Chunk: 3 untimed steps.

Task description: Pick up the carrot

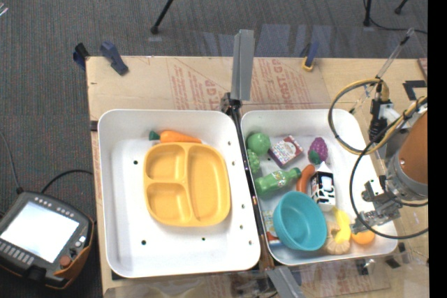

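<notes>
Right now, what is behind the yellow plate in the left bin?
A carrot lies behind the yellow plate, along its far edge, green top pointing left, near the bin's far wall. The plate's rim covers the carrot's near side, so whether they touch cannot be told.

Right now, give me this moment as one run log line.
carrot: left bin, behind yellow plate, untouched | gripper: right bin's right edge, near orange fruit | status: not yet picked
</notes>
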Tool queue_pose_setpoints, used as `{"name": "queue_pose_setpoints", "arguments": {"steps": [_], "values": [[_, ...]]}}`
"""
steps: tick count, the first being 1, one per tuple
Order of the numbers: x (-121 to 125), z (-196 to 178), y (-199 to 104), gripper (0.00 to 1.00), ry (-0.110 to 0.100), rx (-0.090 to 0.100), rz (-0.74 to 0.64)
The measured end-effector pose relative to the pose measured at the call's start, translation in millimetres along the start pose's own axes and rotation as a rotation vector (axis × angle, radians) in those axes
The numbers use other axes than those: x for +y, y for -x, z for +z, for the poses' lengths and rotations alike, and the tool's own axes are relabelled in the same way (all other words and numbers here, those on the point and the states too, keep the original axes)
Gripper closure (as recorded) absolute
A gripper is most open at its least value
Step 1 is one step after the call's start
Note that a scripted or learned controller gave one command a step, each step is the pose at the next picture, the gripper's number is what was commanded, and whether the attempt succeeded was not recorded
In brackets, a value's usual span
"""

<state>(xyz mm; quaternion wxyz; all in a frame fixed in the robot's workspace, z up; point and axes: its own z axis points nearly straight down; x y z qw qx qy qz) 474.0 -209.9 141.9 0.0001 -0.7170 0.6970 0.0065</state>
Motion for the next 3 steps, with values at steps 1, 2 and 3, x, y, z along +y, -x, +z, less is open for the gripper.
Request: {"name": "queue_pose_setpoints", "arguments": {"steps": [1,2,3], "values": [[-3,-205,4,1.00,-0.020,0.011,-0.021],[0,-60,18,1.00,0.000,-0.001,-0.442],[-1,28,32,1.00,0.002,-0.001,-0.552]]}}
